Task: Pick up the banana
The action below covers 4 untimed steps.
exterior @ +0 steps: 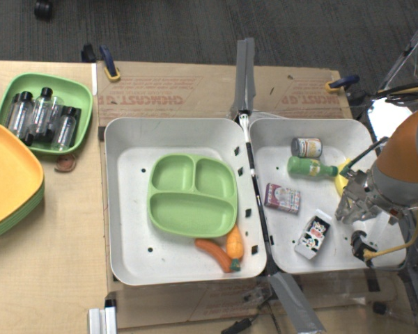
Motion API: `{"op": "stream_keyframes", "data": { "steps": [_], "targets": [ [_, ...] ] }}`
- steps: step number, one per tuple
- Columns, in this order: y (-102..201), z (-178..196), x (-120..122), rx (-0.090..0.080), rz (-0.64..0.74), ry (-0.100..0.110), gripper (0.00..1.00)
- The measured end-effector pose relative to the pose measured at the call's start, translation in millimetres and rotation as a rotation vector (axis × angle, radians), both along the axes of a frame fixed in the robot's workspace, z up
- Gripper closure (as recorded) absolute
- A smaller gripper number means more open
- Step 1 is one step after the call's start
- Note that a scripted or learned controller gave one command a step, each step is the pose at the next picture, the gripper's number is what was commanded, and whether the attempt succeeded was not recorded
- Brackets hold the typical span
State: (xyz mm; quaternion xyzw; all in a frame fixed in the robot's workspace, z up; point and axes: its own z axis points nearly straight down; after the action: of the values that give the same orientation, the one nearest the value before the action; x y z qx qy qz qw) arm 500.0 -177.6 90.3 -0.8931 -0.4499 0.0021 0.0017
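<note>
A green divided plate (pixel 193 195) sits in the left bin (pixel 118 207) with a carrot (pixel 214 253) beside it. In the right bin (pixel 282 245), the banana (pixel 343 175) peeks yellow beside the gripper (pixel 353 206); its grip I can't tell.

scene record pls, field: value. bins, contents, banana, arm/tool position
left bin: green divided plate; carrot and small orange vegetable by the plate's near right corner
right bin: can, green bottle, pink packet, black-and-white carton
banana: a yellow sliver at the right bin's right side, mostly hidden by the arm
tool: over the right side of the right bin, close to the banana; contact cannot be told
bench, left: green tray of dark bottles, stack of orange plates
</note>
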Motion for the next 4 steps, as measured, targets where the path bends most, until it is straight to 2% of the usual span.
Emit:
{"op": "stream_keyframes", "data": {
  "steps": [1, 2, 3, 4],
  "targets": [
    [27, 92, 23, -0.004, -0.346, -0.001, 1.0],
    [20, 125, 25, -0.006, -0.729, 0.001, 1.0],
    [-17, 193, 10, -0.006, -0.672, 0.0, 1.0],
    [-32, 120, -1, -0.004, -0.732, 0.002, 1.0]
  ]
}}
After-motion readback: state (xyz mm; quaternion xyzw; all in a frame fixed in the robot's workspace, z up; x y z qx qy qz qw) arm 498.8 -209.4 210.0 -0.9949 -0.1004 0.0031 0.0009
